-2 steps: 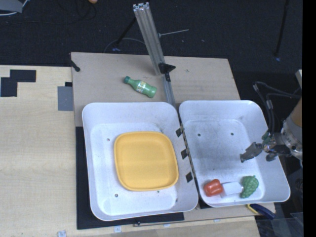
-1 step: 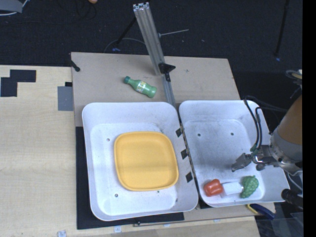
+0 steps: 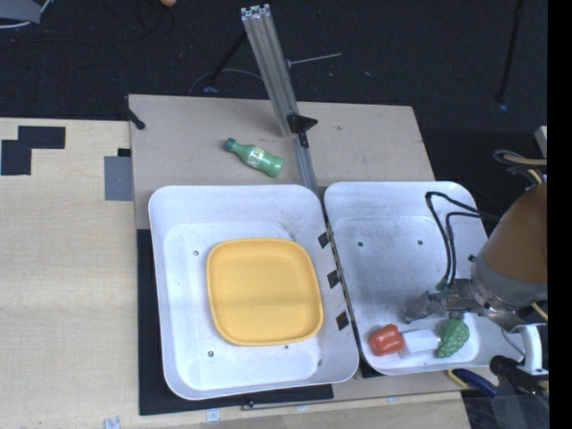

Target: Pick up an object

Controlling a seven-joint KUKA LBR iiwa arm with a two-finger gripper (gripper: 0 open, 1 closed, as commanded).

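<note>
The hand (image 3: 435, 306) hangs in the right bin (image 3: 393, 239); red-and-white object (image 3: 393, 340) just below-left; grip state I cannot tell.

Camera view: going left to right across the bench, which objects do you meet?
Yellow square plastic plate in the left white bin → small green plastic bottle lying on the board behind the bins → red-orange toy pepper in the right white bin → green leafy toy vegetable, beside the claw.

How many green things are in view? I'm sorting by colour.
2: a green bottle lying on the bench behind the left bin, and a green toy in the right bin near the gripper. The arm may hide more.
</note>
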